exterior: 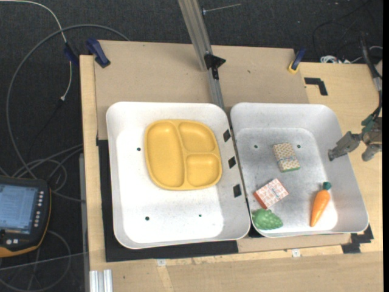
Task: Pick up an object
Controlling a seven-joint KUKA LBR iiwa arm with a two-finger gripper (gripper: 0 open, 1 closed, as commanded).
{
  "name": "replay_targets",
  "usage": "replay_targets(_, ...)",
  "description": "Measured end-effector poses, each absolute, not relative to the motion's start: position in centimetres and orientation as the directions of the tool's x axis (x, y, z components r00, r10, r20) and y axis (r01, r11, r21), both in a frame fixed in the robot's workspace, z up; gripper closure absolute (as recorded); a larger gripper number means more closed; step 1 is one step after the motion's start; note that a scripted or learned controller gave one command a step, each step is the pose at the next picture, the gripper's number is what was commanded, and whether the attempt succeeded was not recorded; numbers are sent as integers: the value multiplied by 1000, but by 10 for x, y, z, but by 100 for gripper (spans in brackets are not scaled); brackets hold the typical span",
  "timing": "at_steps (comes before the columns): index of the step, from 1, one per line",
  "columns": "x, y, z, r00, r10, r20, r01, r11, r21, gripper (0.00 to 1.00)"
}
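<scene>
The right bin [340,123] holds several small objects. A beige and green patterned block [285,157] lies near its middle. A red and white box [271,193] sits below it, with a green leafy toy [267,219] at the front left corner. An orange carrot [320,204] lies at the front right. My gripper [354,151] hangs over the bin's right rim, above and to the right of the carrot. Its two dark fingers are spread apart and open, with nothing between them.
The left bin [124,181] carries a yellow divided plate [182,154]. A metal post [197,29] slants down to the gap between the bins. Blue and yellow clamps sit on the bench's far edge. A tablet [21,212] lies off the bench at the left.
</scene>
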State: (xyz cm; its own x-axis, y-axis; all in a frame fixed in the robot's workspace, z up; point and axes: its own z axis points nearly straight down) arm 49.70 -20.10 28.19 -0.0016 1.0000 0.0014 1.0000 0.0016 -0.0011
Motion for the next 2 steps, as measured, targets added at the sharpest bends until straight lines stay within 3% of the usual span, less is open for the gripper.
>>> replay_targets(1, 497, -201, 282, -1, 1000, 2, 1000, 1, -1, 0)
replay_targets(2, 506, -202, 225, 0, 1000, 3, 1000, 0, -7, 0)
